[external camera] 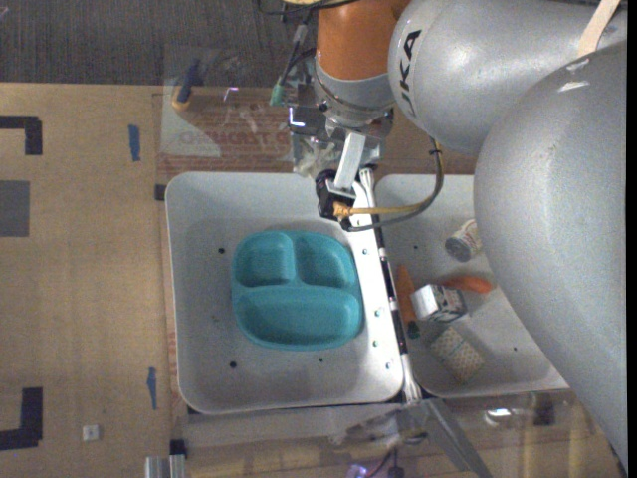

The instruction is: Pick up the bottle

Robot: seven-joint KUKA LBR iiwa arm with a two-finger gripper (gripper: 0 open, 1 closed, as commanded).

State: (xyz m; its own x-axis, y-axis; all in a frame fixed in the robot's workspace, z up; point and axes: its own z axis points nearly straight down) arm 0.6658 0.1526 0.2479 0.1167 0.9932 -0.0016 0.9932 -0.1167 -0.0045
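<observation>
**Over the bins' far edge, robot arm hangs while bottle lies in right-hand bin**

Across the right side of the overhead view, the grey arm [518, 98] sweeps in, its orange band [353, 18] near the top. Under it, the tan bench [80, 267] carries strips of blue tape [133, 142] and black corner marks [25, 132]. Two shallow white bins sit side by side, their inner walls touching. The left bin [194, 297] holds a teal divided plate [296, 289], lying flat near its middle. The right bin [518, 366] is partly covered by the arm. The gripper [314, 152] points down at the far rim of the left bin, close to where the two bins meet; its state, released or clenched, cannot be told from this angle, and nothing is seen in its grasp. In the right bin, a speckled beige block [458, 353] lies nearest the front wall, a grey-and-white box [436, 302] just behind it, an orange piece [476, 285] touching that box, and a thin orange stick [405, 285] along the dividing wall. The small white bottle [463, 239] lies on its side toward the back of the right bin, at the arm's edge, well apart from the gripper.
</observation>
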